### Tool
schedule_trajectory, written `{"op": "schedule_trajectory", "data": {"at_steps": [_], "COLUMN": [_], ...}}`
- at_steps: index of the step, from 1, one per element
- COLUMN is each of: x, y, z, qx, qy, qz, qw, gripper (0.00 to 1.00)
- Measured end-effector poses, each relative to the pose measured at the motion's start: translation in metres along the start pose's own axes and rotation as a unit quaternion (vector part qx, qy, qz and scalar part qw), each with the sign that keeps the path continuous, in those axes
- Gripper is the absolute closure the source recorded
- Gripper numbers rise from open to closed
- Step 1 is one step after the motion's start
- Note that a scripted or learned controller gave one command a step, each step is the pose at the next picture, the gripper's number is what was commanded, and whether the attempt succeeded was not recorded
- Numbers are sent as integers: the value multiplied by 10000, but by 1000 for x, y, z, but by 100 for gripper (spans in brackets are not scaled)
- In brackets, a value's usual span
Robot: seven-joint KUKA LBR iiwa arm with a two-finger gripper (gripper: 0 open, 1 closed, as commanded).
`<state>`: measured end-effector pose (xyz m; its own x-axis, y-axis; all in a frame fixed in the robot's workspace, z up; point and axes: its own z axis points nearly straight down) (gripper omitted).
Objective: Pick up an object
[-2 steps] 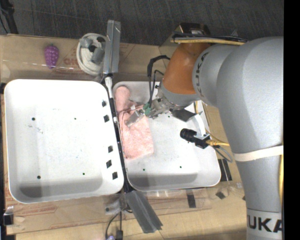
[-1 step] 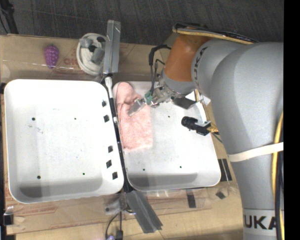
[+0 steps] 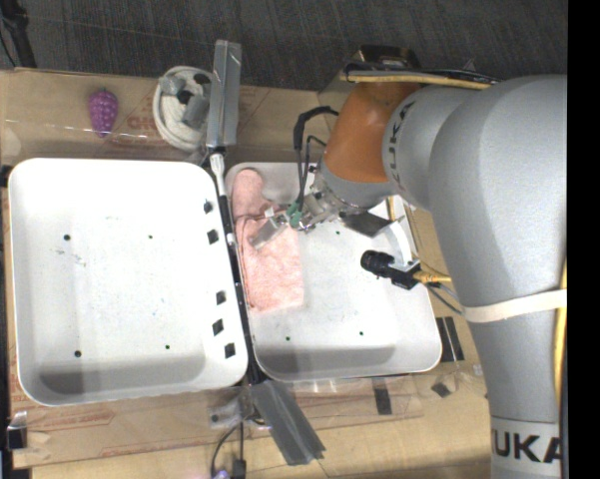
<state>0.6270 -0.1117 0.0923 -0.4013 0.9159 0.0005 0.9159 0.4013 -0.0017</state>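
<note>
From my feed the arm reaches in from the right, with the gripper down in the right bin, right over the pink cloth. The cloth lies along that bin's left wall, stretching toward the far corner. Honestly I cannot tell if the tool is spread or closed, it's too small and cluttered there. Left bin sits alongside. A purple thing rests on the bench's far left.

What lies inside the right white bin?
A pink cloth lies along the left wall of the right bin, with the claw over its upper part. The arm covers the bin's upper right corner.
</note>
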Motion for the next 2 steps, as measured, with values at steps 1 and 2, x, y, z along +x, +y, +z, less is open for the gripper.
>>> {"op": "schedule_trajectory", "data": {"at_steps": [1, 2], "x": [-62, -22], "y": [6, 23], "z": [-1, 0], "qx": [-10, 8], "qy": [-7, 7], "qz": [945, 4], "qw": [9955, 10000], "gripper": [0, 0]}}
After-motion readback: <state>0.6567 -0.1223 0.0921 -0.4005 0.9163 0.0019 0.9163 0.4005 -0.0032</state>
